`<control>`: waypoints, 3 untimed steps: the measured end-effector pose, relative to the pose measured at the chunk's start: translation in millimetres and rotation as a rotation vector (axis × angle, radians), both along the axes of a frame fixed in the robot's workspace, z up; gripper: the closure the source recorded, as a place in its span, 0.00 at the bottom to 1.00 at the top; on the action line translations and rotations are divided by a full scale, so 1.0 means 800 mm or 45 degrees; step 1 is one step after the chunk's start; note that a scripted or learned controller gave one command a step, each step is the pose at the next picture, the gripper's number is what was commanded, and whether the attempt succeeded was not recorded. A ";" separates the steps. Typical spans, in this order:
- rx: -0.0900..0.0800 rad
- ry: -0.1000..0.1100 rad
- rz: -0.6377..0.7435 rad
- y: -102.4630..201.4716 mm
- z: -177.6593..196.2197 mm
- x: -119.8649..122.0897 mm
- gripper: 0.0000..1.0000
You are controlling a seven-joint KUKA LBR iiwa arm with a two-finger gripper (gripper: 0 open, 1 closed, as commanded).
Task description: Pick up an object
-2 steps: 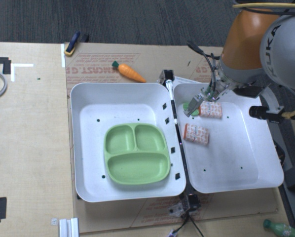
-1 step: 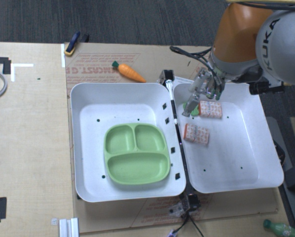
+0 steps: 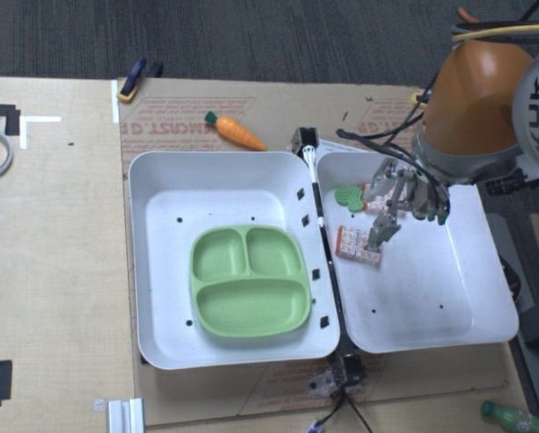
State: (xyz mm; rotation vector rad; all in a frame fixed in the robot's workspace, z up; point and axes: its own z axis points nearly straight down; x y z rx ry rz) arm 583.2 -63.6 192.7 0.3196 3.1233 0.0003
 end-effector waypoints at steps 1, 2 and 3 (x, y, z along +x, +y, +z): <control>0.000 -0.003 -0.283 -0.049 -0.093 0.067 0.00; 0.000 -0.011 0.051 -0.068 -0.117 0.087 0.00; -0.006 -0.012 0.318 -0.038 -0.119 0.090 0.00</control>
